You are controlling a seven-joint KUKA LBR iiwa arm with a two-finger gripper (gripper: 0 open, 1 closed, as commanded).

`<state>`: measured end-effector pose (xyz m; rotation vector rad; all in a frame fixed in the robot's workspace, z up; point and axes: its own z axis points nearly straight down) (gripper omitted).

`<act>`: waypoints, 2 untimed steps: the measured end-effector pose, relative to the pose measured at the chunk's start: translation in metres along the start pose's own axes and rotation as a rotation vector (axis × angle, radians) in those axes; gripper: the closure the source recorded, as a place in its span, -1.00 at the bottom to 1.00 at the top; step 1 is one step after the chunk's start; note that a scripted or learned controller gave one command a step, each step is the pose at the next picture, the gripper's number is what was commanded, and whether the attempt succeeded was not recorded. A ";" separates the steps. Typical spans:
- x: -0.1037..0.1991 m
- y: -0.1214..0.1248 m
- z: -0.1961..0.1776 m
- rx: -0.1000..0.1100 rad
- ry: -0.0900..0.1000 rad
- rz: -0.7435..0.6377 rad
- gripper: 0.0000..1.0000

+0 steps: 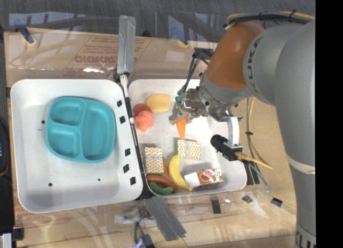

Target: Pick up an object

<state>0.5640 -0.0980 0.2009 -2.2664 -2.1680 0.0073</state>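
Observation:
My gripper [181,114] is low over the right bin [236,180], near its middle. An orange carrot [181,129] points toward the bin's front, and its thick end sits between the fingers, which are shut on it. Behind and left of the gripper lies a yellow rounded fruit [158,102], with a pink-red peach [143,117] at the bin's left wall. Toward the front are a patterned carton [188,149], a second carton [154,159], a banana [176,172], a red and white box [206,177] and a red and green piece [161,183].
The left bin [32,188] holds a teal divided plate [80,129]. A grey divider bar [126,43] runs between the bins at the back. The arm's grey body with its orange band [236,54] overhangs the right bin's far right side, with cables [252,158] beside it.

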 end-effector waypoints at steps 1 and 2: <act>-0.021 0.003 0.055 0.005 0.002 -0.116 1.00; 0.027 0.061 -0.022 -0.001 0.000 -0.080 1.00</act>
